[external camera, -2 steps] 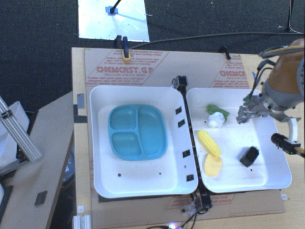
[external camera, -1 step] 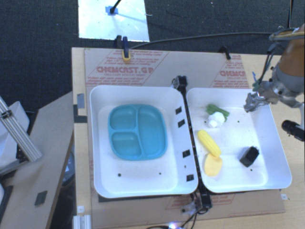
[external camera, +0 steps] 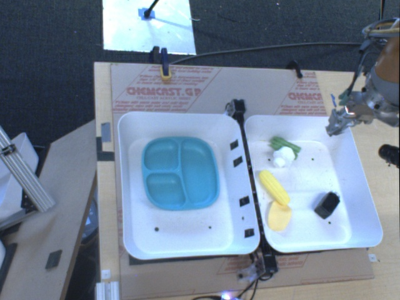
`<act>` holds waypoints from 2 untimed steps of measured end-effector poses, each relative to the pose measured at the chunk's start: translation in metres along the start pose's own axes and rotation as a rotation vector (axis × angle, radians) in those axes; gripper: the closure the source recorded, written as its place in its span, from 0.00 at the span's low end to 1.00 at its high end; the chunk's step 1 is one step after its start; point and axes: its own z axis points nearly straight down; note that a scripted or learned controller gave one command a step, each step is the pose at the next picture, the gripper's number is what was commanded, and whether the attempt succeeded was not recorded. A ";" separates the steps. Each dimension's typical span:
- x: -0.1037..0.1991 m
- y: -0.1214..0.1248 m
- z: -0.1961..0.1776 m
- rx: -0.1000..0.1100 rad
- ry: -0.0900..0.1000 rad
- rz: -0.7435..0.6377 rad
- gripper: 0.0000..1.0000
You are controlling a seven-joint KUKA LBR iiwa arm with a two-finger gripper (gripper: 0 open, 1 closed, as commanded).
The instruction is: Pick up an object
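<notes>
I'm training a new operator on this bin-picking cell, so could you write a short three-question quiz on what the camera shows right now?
1. True or false: the blue divided plate lies in the right bin.
2. Which item lies nearest the right bin's right wall? A) corn cob B) black block C) green and white vegetable
3. Fill in: the gripper sits above the right bin's ____ right corner.

Key:
1. False; it lies in the left bin.
2. B.
3. Far; it is above the rim, apart from every item.
</notes>
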 end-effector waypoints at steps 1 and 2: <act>0.000 0.001 -0.024 0.001 0.000 0.000 1.00; 0.045 0.002 -0.025 0.004 0.002 -0.001 1.00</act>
